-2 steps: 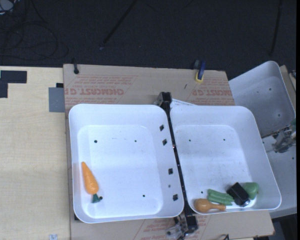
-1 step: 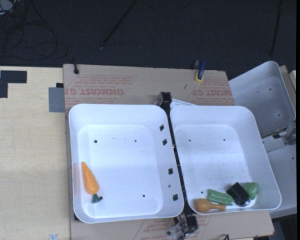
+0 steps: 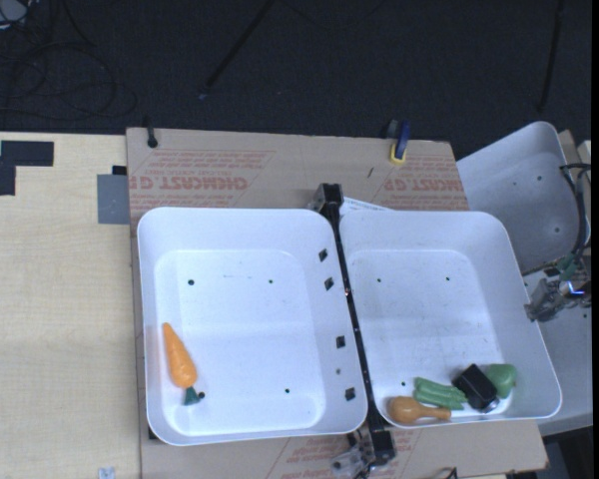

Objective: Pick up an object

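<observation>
**Bench and dark floor**

A pale wooden bench top (image 3: 50, 307) carries a brown printed cardboard sheet (image 3: 280, 173). Behind lies dark carpeted floor (image 3: 309, 48) strewn with thin black cables (image 3: 55, 73). A blue-and-yellow clamp (image 3: 399, 141) grips the cardboard's far edge.

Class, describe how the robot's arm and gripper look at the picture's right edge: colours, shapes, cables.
The arm is a broad, pale grey shell with rounded edges and small dark dots. The gripper is a small, blurred grey cluster with green and blue specks; thin black cables loop above it.

Overhead slanted view, both bins (image 3: 150, 267)
</observation>
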`<state>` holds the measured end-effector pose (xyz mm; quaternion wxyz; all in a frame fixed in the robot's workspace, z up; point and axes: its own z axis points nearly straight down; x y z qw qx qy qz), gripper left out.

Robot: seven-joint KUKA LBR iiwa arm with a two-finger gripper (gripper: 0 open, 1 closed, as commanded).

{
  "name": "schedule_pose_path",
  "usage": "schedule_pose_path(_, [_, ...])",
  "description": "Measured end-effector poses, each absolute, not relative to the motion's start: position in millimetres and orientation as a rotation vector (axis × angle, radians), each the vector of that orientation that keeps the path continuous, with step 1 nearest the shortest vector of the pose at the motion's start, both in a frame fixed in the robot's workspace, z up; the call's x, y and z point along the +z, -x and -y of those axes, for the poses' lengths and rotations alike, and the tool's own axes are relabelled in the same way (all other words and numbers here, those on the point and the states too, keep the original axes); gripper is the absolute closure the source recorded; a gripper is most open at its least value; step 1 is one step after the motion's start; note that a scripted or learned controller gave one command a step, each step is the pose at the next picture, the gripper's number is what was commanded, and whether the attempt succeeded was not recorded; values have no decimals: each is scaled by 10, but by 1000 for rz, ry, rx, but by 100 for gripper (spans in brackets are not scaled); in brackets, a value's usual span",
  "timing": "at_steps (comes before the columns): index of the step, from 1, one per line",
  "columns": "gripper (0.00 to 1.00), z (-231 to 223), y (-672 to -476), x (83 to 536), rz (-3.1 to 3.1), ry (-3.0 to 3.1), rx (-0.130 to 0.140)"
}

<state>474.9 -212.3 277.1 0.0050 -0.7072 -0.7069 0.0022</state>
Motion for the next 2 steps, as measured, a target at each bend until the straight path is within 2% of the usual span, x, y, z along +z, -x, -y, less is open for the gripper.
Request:
schedule_pose_path(1, [100, 2141, -4759, 3332, 2224, 2222, -1])
schedule_pose_path(2, [100, 2140, -4759, 3586, 2224, 2221, 0])
